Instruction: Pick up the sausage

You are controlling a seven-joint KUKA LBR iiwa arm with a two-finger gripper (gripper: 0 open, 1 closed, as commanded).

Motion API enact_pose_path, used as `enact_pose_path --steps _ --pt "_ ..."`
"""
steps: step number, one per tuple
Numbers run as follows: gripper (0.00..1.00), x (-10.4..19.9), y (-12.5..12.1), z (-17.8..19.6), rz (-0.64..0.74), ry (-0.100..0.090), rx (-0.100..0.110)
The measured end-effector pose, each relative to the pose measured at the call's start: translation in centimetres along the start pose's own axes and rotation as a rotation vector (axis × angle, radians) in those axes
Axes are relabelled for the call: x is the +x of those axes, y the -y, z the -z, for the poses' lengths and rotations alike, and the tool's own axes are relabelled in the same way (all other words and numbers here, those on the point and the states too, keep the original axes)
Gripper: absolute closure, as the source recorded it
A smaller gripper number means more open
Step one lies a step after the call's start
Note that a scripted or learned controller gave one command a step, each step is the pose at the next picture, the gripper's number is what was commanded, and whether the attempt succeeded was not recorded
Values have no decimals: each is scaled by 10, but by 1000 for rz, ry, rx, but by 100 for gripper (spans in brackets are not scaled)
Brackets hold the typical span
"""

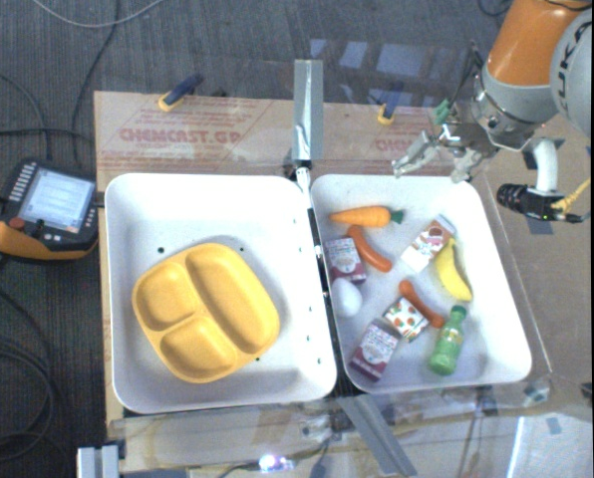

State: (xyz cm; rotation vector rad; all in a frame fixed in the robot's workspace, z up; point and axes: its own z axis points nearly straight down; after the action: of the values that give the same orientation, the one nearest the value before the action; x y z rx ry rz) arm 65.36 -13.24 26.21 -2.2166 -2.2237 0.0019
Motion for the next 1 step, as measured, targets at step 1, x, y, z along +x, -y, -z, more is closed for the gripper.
enact_pose_path --steps 1 --pt "0 10 45 -133 82 2 -12"
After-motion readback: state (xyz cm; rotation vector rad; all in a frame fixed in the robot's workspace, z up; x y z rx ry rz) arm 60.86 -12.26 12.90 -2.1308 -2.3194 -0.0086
